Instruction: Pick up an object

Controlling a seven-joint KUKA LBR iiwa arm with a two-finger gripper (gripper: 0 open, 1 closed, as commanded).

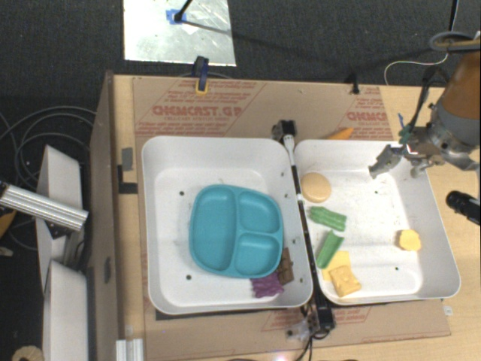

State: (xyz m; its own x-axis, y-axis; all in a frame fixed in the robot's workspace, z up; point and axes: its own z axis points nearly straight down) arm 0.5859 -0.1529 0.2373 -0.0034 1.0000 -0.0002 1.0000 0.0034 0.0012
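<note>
My gripper [394, 168] hangs over the far right part of the right bin [436, 224], open, with nothing between its fingers. Below and left of it in that bin lie a tan round bun [316, 187], two green pieces [328, 218] [328, 248] and a yellow wedge [345, 275]. A small yellow lump [409, 240] rests near the bin's right wall, nearer the front than the gripper. The left bin [169, 201] holds a teal divided plate [235, 230], with a purple item [265, 285] and a brown item [286, 268] at its front right edge.
Both bins rest on a cardboard sheet [225, 107]. An orange piece [340, 134] lies on the cardboard just behind the right bin. A black clip [286, 132] sits where the bins meet at the back. Cables and metal parts lie off the bench's left side.
</note>
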